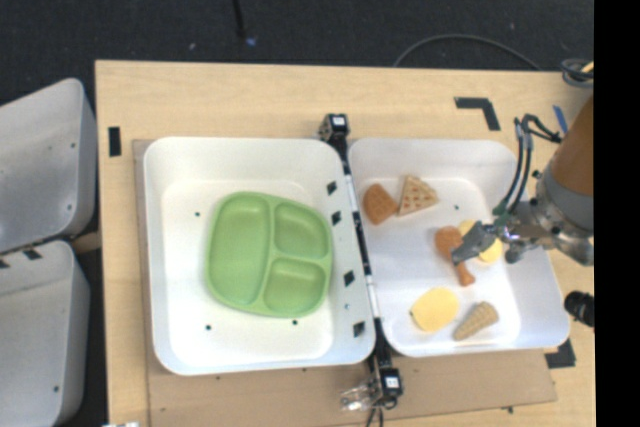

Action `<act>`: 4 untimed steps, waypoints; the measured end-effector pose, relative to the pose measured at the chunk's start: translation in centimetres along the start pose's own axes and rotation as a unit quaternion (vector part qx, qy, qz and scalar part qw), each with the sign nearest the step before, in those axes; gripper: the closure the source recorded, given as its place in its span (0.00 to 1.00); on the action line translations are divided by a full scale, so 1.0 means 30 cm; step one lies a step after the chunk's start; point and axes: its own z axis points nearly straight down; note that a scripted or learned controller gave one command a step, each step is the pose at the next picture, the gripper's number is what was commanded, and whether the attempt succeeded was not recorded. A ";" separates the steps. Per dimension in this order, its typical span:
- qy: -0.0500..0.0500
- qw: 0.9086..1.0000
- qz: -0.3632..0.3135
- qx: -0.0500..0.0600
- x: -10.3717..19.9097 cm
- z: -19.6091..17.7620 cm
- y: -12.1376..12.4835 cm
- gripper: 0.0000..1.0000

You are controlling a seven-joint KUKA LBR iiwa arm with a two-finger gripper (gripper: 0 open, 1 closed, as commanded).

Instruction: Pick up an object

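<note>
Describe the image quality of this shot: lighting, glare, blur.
Camera view: even, soft lighting with faint shadows; the right bin and left bin look bright, slightly washed out, without hard glare; the whole frame is mildly soft, and the gripper among the food pieces is blurry, its details hard to read.

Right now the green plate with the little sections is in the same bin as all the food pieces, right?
Not quite. The green plate lies by itself in the left bin. The food pieces, such as the pizza slice and the yellow round piece, are in the right bin, where the gripper is. The camera view shows this.
</note>
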 end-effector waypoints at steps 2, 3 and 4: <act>-0.001 1.000 -0.001 -0.003 -0.004 0.189 0.019 0.00; -0.001 1.000 0.000 -0.004 0.015 0.340 0.010 0.00; -0.001 1.000 0.001 -0.005 0.011 0.402 0.010 0.00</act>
